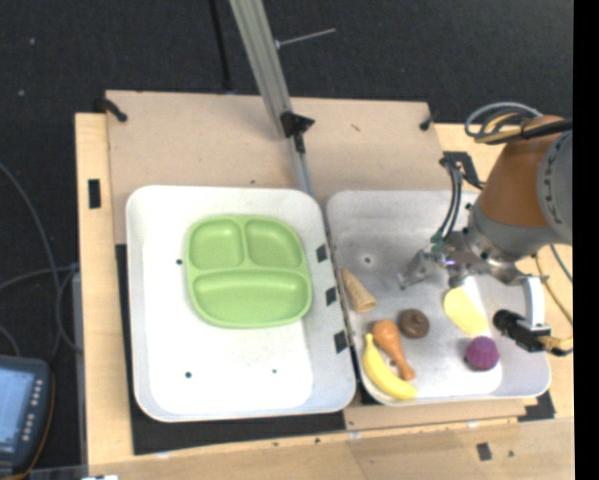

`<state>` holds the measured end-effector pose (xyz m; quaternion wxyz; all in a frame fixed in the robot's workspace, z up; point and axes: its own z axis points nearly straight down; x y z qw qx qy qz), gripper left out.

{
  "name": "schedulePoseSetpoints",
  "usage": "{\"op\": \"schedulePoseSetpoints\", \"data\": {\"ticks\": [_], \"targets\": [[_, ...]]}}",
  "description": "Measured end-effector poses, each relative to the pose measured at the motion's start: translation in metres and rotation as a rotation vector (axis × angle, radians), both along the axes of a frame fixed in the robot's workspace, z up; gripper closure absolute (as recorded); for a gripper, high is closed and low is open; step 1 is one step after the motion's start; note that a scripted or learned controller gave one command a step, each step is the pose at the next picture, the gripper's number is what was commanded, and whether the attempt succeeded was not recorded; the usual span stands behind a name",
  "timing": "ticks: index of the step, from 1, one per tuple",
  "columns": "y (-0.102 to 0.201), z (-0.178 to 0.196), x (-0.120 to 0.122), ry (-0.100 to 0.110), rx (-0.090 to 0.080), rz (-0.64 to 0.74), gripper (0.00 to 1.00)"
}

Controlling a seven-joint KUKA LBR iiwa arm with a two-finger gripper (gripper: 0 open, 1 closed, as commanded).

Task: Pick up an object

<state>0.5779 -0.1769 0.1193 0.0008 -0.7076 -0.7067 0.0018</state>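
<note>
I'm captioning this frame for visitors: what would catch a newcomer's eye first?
Probably the bright green divided plate, alone in the left bin. Next, the arm's orange band above the right bin, where small toy foods cluster near the front: a banana, a purple ball, a pale yellow piece and a brown doughnut.

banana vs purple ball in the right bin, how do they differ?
Colour: the banana is yellow, the purple ball is magenta-purple. Shape: the banana is long and curved, the ball is round. Size: the banana looks longer than the ball is wide. Place: the banana lies along the bin's front left corner beside the orange carrot-like toy; the ball sits apart, toward the front right. Both rest in the right bin.
</note>
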Motion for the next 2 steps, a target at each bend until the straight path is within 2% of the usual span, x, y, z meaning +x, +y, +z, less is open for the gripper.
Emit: {"op": "schedulePoseSetpoints", "data": {"ticks": [1,2], "targets": [[-0.001,-0.019,0.0,-0.003,-0.001,-0.001,0.0],[-0.002,-0.007,0.001,-0.008,0.0,-0.006,1.0]]}}
